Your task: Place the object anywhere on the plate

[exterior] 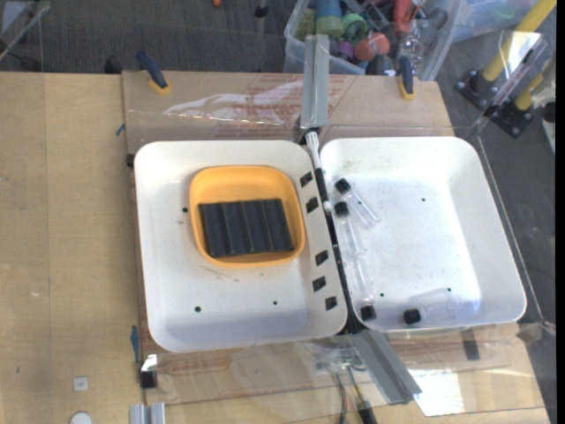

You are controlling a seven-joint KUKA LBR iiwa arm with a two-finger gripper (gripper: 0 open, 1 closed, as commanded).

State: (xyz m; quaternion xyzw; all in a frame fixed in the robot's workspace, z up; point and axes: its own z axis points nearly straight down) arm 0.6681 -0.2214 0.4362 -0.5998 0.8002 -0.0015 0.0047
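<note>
the camera view looks down at a slant on a light wooden bench point(62, 237) bearing two shallow white bins side by side. the left white bin point(168, 307) holds a rounded square orange plate point(205, 184) with a raised rim, set toward the bin's upper middle. on that plate lies a dark grey ribbed rectangular block point(246, 228), flat, its long side running left to right, its grooves running up and down; it covers most of the plate's floor and sits slightly toward the plate's lower edge. so the task's thing is on the plate.

the right white bin point(441, 237) shows a few small black fittings and a clear plastic strip along its left wall, close to the seam between the bins. a row of small black clips follows that seam.

beyond the bench, at the top, a clear plastic tub of mixed coloured toys point(371, 16) stands on the dark floor. two small blue and orange clamps point(155, 74) grip the far edge of the bench.

the state of the gripper's jaws cannot be told here.
</note>
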